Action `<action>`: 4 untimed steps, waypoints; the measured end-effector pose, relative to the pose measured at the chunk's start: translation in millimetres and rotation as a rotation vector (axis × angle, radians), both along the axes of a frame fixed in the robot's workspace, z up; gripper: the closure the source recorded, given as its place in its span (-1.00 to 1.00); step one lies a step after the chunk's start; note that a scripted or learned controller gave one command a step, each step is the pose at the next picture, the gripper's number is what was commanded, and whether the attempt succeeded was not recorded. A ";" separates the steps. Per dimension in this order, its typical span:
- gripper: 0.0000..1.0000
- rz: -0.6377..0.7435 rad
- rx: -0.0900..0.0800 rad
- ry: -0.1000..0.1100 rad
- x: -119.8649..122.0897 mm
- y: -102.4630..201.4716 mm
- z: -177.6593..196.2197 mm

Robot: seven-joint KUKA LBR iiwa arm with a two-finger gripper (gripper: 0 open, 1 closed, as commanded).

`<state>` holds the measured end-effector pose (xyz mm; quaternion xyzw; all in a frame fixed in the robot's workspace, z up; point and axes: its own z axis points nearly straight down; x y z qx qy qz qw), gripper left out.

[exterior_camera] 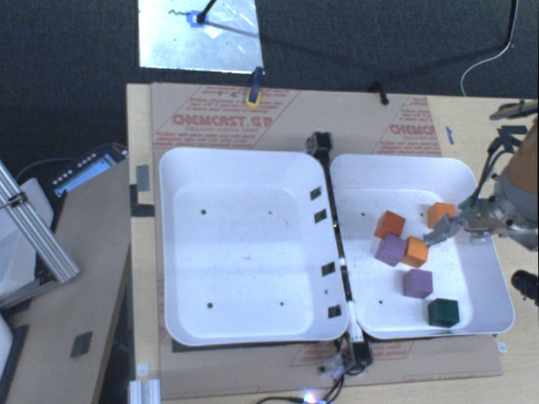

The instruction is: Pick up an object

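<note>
The gripper [445,228] hangs low over the right bin [484,305], its fingers [438,234] reaching in from the right, and whether they are spread or pressed together I cannot tell (too small and blurred here). The blocks sit bunched: an orange cube [389,224], a purple cube [390,249], a small orange cube [415,252] just beside it, another orange block [440,214] right by the fingertips. Lower down sit a second purple cube [417,283] and a dark green cube [443,312], a bit apart. The risk, I'd say: a fingertip lands on a neighbour and shoves the cluster instead of straddling one block, or a cube twists out. The green cube lies near the bin's front wall, so tight room there. The left bin [173,251] offers wide open floor
</note>
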<state>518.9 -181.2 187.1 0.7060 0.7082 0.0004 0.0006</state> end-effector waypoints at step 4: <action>-1.00 0.004 -0.007 -0.037 77.4 12.5 -87.3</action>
